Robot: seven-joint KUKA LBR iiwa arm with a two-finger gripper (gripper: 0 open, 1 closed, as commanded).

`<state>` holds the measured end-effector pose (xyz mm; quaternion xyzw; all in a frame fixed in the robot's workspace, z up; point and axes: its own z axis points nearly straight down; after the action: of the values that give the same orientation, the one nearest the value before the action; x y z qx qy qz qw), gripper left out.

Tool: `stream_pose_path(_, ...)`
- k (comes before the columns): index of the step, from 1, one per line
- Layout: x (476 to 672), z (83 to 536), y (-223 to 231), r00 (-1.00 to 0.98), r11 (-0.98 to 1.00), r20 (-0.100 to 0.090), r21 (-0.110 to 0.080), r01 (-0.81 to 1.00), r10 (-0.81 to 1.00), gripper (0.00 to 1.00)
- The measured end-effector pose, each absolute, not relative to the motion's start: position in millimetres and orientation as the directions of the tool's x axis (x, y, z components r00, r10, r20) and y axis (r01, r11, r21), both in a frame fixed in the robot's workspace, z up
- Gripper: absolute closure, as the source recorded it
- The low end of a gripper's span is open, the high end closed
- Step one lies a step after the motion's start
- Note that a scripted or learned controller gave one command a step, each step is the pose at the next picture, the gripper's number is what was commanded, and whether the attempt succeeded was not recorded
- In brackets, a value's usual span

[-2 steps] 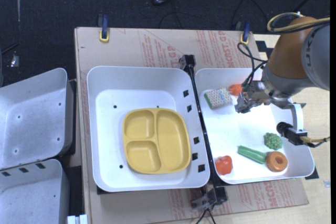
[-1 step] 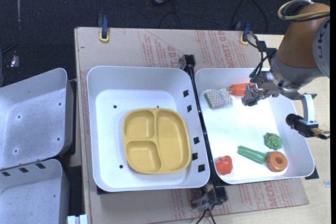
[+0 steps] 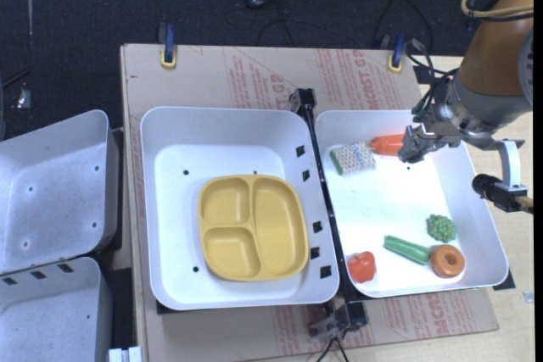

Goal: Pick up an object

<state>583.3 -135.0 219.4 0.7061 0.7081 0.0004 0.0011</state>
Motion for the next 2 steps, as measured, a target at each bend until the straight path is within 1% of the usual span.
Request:
stream_pose_path(1, 580.6, 216, -78, -0.006, 0.006, 0.001, -0.002, 1.0, 1.0, 1.0)
stream_pose_path(2, 586.8, 228, -26, -0.006, 0.006, 0.0, 0.001, 1.0, 1.0, 1.0)
